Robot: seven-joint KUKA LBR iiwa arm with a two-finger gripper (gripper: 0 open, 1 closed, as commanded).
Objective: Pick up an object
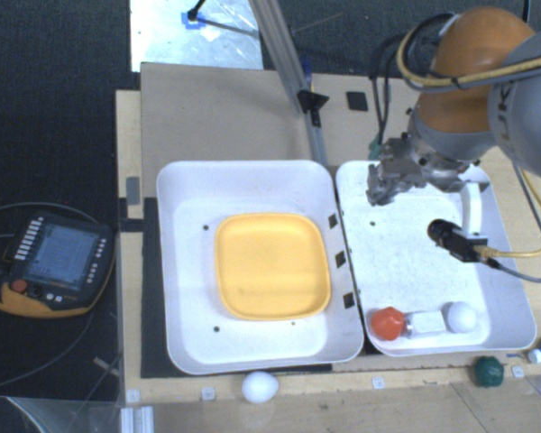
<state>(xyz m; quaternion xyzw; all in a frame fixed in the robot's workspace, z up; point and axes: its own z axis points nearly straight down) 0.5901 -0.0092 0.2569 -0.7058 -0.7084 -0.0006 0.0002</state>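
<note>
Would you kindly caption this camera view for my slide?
Gripper hovers over right white bin; square yellow plate fills the left.

no readable text, pendant screen (61,253) too blurred to make out, bins unmarked

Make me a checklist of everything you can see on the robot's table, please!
Surface: tan bench with a left bin and a right bin, both white.
Job's things: yellow plate in the left bin; orange ball, white block and white ball at the right bin's near edge.
Clutter: white egg and green ball outside the bins.
Claw: claw above the right bin's far part.
Cables: yellow hose beside the arm.
Surroundings: control pendant on the dark floor.
</note>
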